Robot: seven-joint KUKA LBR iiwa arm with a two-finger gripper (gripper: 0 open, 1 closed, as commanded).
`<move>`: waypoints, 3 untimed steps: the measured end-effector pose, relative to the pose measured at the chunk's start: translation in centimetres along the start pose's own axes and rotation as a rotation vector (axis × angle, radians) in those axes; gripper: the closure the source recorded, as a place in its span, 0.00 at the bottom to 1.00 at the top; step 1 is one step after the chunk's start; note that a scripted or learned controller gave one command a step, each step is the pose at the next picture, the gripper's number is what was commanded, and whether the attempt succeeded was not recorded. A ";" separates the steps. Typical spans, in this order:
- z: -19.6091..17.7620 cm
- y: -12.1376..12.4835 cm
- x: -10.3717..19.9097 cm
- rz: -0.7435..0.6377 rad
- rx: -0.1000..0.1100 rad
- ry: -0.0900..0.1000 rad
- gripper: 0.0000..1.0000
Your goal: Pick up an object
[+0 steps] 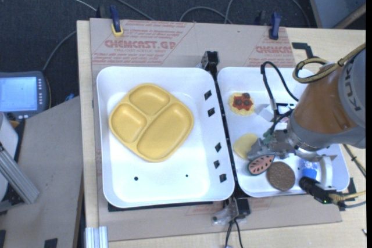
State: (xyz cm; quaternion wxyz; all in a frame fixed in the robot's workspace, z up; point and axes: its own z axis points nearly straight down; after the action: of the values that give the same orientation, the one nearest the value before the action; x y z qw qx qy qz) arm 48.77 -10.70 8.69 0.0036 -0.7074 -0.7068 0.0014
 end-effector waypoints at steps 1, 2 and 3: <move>-1.4 0.1 0.0 0.001 -0.007 -0.001 1.00; -6.1 -0.6 -0.3 0.000 -0.011 -0.004 1.00; -12.1 -0.5 -1.2 -0.001 -0.014 -0.005 1.00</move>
State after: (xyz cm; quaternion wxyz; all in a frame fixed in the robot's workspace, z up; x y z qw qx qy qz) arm 48.32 -11.92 20.80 -0.0030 -0.7069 -0.7073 -0.0018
